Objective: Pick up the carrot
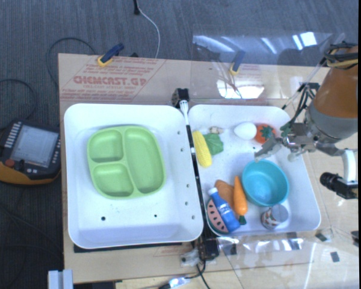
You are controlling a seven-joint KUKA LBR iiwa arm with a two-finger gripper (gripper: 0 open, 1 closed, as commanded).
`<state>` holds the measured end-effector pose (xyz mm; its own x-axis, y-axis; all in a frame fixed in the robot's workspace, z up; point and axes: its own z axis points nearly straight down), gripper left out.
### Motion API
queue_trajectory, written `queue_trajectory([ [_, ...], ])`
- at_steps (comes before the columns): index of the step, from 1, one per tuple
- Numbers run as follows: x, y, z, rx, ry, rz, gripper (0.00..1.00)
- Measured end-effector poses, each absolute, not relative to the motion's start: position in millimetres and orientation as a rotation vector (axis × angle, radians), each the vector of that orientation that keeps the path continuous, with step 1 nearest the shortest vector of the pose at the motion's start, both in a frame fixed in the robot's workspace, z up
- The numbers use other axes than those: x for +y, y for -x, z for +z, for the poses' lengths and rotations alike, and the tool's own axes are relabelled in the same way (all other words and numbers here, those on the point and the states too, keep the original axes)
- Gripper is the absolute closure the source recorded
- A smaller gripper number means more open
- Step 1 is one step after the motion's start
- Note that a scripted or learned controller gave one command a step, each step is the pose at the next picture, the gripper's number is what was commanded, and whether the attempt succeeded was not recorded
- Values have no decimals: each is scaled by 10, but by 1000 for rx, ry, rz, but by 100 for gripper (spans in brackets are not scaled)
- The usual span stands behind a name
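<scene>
Hidden: the carrot (240, 196) has its lower tip tucked among the blue bottle (222, 209), the watermelon slice (213, 217) and some green bits, so its end is hard to trace.
Hard to make out: a brownish-orange piece (224, 189) lies just left of the carrot, what it is I cannot tell; a small beige thing (215, 129) by the green leafy item (214, 142) is too small to name.
Cut off: the arm (339, 98) runs out of the picture on the right, only its orange band and grey wrist showing.
Glare: a clear sheet (259, 65) over the top of the right bin (301, 179) throws bright reflections.
Arm pose: reaching in from the right, wrist over the right bin's upper right part, gripper (275, 144) pointing left and down.
Gripper: grey fingers stand apart, nothing between them; tips hang near the red tomato (264, 132), above the blue bowl (265, 183).
Carrot: in the right bin, lying nearly upright in the picture, touching the bowl's left rim, well apart from the gripper.
Other right bin items: corn (201, 149), white egg (245, 130), a can (273, 217).
Left bin (84, 221): holds a green divided plate (126, 161).
</scene>
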<state>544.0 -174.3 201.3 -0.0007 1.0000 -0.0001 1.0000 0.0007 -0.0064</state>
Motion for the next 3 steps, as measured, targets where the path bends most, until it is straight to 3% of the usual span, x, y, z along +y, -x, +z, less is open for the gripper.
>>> queue_trajectory([
  [1,-1083,-5164,926,-2170,2291,-13,0],
  [2,-1095,-5199,1037,-2173,2299,-21,100],
  [3,-233,-5113,1797,-1820,2553,14,100],
])
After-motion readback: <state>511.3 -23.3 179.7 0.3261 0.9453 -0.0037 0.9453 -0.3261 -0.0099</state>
